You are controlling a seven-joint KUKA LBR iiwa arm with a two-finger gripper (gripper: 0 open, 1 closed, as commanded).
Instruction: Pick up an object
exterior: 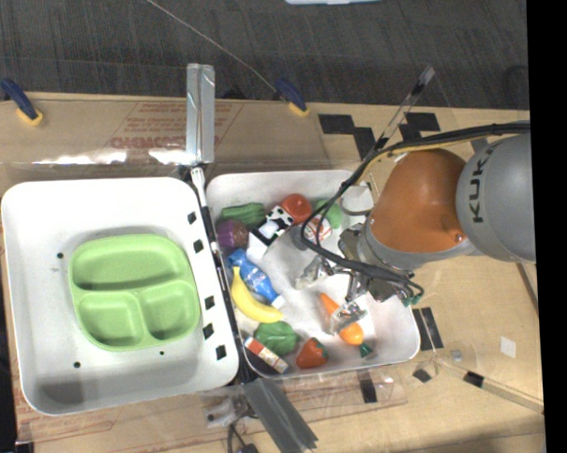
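Note:
The right bin [392, 343] holds several toy foods. Among them are a yellow banana [252, 307], a blue bottle [259, 280], a purple fruit [232, 235], a green pepper [244, 213] and a red tomato [297, 207]. An orange carrot [348, 327] lies near the bin's front right. My gripper [344, 294] hangs low inside this bin, just above the carrot's far end, below the arm's orange band [421, 203]. Cables and metal parts blur its tip. I see nothing lifted off the bin floor.
The left bin [32, 279] carries a green divided plate [131, 288]. A green leafy toy [279, 336] and a red strawberry [311, 353] sit at the right bin's front wall. A white cup [355, 199] stands at its back, next to the arm.

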